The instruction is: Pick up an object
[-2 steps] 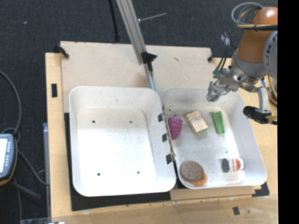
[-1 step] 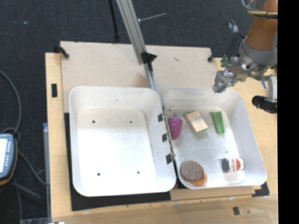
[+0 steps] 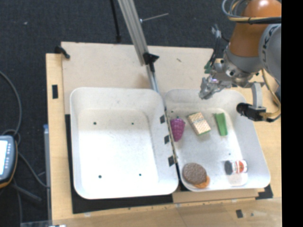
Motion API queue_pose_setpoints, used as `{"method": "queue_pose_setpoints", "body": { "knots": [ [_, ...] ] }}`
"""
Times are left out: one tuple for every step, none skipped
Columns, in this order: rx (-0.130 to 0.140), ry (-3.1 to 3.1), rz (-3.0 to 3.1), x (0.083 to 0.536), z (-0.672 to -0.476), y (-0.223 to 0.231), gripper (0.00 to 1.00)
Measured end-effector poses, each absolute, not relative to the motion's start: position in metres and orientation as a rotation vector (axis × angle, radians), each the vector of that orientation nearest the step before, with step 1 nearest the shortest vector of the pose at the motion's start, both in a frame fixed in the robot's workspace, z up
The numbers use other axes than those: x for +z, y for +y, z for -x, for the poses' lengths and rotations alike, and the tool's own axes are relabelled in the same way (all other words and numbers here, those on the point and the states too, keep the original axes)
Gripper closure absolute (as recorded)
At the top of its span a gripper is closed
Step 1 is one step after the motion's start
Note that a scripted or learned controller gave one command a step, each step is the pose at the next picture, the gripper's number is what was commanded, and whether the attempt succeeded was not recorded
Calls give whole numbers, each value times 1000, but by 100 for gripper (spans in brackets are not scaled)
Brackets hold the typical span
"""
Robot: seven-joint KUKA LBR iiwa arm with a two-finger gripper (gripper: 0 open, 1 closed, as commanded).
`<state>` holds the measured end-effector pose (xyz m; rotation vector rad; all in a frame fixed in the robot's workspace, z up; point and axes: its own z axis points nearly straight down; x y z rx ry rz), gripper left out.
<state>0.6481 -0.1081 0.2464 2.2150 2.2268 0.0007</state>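
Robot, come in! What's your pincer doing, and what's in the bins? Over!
Pincer over right bin's far edge, nothing seen in it. Tan block, green piece, purple thing, brown disc lie untouched. Nothing blocking.

The grey arm [image 3: 265, 41] reached in from the right, its orange band [image 3: 253, 25] uppermost. Its wrist angled down and to the left. The gripper [image 3: 207, 91] hung at its tip.
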Motion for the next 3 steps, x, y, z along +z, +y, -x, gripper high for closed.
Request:
{"method": "queue_pose_setpoints", "body": {
  "knots": [
    [1,2229,-2215,240,-638,-48,100],
    [0,2229,-2215,233,-638,7,100],
    [-1,2230,-2216,228,-635,57,100]
  ]
}}
